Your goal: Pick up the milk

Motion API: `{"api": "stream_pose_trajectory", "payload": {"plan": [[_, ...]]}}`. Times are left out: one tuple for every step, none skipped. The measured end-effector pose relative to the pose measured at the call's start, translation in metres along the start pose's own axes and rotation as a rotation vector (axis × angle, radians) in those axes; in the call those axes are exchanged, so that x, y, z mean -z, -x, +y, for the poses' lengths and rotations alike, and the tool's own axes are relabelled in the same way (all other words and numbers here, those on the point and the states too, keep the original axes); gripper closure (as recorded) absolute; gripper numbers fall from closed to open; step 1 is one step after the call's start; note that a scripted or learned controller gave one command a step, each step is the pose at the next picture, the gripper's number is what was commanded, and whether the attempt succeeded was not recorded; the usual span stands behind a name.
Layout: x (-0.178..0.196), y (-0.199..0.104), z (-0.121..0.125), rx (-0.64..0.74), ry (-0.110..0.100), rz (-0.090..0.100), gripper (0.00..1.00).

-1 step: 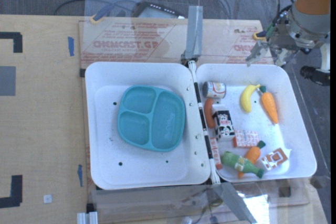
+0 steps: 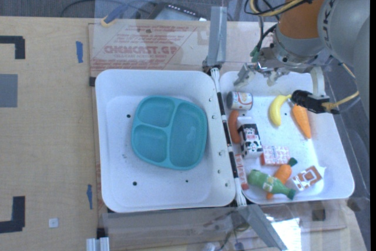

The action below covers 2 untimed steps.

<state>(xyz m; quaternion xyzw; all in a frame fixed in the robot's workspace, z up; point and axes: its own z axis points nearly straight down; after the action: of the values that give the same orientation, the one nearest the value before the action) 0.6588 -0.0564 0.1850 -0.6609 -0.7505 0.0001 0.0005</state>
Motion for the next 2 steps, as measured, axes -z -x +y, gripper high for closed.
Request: {"api": "stream_pose_trajectory", "payload": {"plan": [[0.0,-0.056,-0.045,-0.07,0.0,0.0,0.0],[-0.001,-0.066,-0.094,-0.123,-0.001,0.0,0.0]]}}
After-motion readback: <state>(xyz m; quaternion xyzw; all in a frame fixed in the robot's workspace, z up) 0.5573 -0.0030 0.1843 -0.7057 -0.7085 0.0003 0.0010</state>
